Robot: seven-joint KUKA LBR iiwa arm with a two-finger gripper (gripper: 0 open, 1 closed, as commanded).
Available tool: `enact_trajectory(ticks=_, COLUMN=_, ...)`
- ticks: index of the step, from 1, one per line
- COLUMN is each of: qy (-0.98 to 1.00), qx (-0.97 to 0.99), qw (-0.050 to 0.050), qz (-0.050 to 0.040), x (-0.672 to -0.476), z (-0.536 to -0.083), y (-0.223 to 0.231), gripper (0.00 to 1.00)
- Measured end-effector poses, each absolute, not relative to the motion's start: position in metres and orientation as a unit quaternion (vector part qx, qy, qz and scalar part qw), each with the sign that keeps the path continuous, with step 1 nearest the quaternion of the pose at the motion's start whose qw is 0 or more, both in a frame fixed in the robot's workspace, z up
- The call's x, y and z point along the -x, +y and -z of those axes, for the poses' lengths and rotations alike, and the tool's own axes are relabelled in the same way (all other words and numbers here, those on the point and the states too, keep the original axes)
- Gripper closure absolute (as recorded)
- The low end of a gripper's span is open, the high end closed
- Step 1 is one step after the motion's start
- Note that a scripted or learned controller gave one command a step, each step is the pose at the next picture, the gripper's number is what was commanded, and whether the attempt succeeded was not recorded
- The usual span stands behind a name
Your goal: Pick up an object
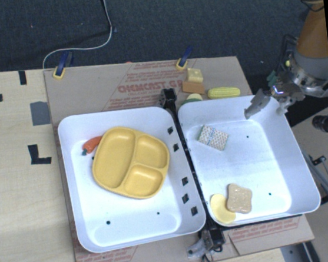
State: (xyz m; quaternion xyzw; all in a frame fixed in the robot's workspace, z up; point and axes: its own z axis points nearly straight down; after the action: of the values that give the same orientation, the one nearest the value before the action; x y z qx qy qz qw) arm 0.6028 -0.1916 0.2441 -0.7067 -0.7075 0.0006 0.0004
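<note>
Yellow divided plate (131,162) in left bin (79,185)

Quick count: two white bins, the left bin (79,185) and the right bin (274,161). One yellow divided plate (131,162) sits in the left one, plus one orange carrot-looking thing (91,144) poking out beside that plate. Right of the plate, across the divider: one speckled sponge-like pad (213,137), one tan cracker-like slab (239,198), one pale yellow disc (221,209).

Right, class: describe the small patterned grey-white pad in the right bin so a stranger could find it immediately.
Start at the right bin, the one nearer the arm. Look in its far left part, close to the divider between the bins: the patterned pad lies there flat and alone. Unlike the tan biscuit-like piece and pale yellow disc at the near edge, it is greyish-white and speckled.
</note>
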Motion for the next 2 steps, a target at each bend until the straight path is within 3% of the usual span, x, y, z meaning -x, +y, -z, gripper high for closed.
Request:
enact_trajectory(ticks=1, qy=-0.709, qx=0.705, qw=0.003, qz=-0.0012, x=-0.635, z=-0.097, y=-0.146, gripper=0.0)
enact_trajectory(ticks=2, qy=-0.709, qx=0.705, qw=-0.005, qz=0.0041, x=-0.657, z=-0.09, y=-0.091, gripper=0.0)
